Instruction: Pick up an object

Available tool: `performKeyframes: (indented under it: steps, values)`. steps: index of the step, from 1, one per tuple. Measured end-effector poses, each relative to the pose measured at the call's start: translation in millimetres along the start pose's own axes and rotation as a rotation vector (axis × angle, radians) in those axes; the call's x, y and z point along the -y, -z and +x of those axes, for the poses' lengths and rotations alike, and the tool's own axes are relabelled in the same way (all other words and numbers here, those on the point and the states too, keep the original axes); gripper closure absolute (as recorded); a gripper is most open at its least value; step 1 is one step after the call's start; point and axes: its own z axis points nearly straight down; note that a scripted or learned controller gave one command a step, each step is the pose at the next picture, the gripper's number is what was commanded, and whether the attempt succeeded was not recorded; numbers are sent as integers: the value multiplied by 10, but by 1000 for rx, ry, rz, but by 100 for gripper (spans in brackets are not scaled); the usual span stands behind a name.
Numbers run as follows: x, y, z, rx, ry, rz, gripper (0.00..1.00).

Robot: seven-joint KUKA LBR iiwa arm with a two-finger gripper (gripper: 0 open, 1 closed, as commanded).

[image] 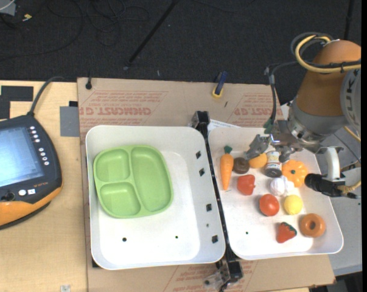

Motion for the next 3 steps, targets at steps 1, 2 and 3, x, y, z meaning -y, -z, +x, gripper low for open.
performKeyframes:
  steps: [1, 2, 3]
  values:
    - [1, 97, -8, -1, 0, 2, 100]
    - [464, 455, 535, -3, 3, 0, 100]
    - [778, 697, 878, -2, 2, 1, 100]
